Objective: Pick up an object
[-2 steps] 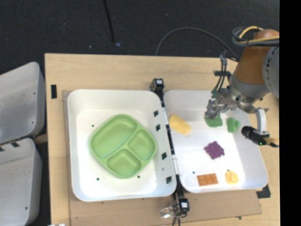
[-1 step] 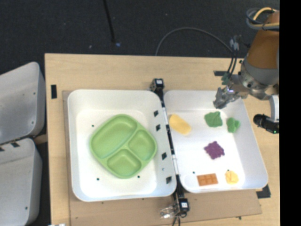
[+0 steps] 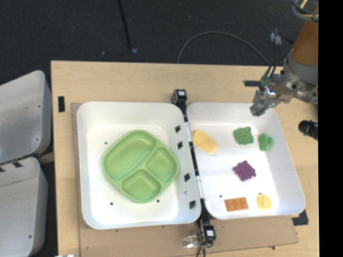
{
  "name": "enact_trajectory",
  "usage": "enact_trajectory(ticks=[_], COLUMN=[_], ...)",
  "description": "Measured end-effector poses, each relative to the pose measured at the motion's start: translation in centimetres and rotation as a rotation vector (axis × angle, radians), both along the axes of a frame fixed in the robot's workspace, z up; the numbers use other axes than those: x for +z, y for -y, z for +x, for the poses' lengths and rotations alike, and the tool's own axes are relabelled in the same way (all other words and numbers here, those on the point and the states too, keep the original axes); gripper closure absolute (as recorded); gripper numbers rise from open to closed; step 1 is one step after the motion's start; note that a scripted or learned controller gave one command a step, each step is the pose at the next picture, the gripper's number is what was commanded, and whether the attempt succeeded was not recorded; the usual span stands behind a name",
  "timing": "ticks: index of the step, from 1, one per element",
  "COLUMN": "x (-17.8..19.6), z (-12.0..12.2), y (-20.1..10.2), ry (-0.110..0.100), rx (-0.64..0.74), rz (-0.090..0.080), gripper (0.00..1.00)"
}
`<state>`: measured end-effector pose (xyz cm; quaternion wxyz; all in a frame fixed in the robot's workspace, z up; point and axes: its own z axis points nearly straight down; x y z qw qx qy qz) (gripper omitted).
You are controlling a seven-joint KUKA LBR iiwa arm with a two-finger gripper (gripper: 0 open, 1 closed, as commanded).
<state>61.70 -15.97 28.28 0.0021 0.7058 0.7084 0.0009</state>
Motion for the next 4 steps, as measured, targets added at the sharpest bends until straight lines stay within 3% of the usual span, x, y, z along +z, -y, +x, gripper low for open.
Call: enact_trajectory(ticks=[2,4], x=[0.2,-3.6], z=[-3.3,-6.0], y=[-10.0,-19.9], ry=[-0.004,-0.007], rx=[0.003,0.003], rz=[0.002,0.003], gripper=[1.00,1.00])
